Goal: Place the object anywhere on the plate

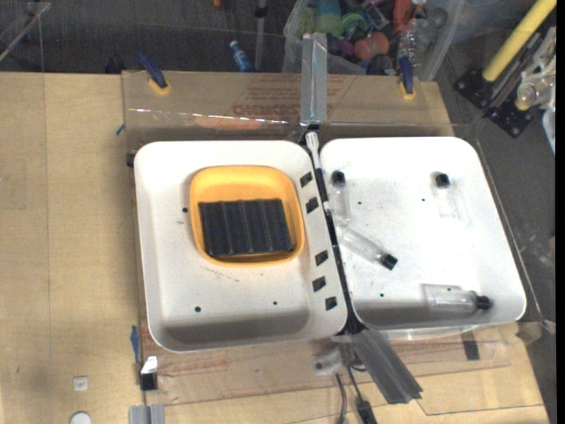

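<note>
A pale wooden desk [62,237] carries two shallow white bins touching side by side: the left bin [163,299] and the right bin [415,228], with a clear sheet [221,100] lying behind them.

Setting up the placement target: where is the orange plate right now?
The orange plate sits in the left bin, toward its centre, with a dark ribbed block on it.

The clear tubes [365,247] in the right bin [494,237] are too faint to identify. The box of colourful toys [371,11] is cut off by the frame's top edge.
</note>
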Available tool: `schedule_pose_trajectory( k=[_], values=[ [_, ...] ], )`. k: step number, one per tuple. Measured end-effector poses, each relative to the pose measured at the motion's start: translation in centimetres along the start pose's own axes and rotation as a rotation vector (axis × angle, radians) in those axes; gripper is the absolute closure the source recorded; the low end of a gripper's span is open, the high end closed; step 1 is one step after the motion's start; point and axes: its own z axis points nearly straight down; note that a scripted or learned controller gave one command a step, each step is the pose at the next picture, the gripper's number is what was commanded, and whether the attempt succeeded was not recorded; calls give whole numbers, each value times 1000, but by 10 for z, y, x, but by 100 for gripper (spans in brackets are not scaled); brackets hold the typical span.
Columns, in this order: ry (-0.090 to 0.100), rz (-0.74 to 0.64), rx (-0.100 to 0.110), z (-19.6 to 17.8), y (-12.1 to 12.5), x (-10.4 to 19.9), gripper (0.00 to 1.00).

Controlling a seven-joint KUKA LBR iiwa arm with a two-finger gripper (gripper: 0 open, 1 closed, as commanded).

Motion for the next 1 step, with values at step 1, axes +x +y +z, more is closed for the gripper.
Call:
schedule_pose_trajectory(
  k=[1],
  values=[
    [0,-314,-1,0,0,0,100]
  ],
)
